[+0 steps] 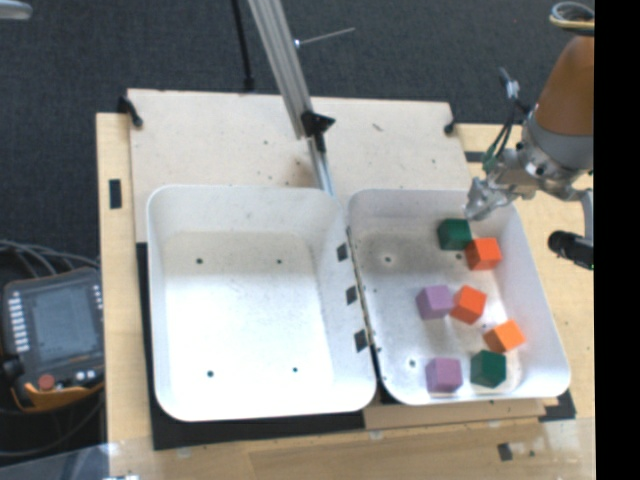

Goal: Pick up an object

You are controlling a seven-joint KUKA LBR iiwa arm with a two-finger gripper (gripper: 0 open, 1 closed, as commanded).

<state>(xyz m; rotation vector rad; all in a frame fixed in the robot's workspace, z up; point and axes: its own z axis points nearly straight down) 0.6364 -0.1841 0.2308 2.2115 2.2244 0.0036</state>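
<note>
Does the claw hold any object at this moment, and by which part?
Nothing is seen between its fingers. The claw hangs just above the green cube in the right bin.

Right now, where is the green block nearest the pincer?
In the camera view it sits at the far end of the right bin: the green block lies just below the pincer, beside an orange block.

We are seeing two bins [160, 208] sitting side by side on the worktop [250, 128], seven blocks [436, 301] lying in the right one.
</note>
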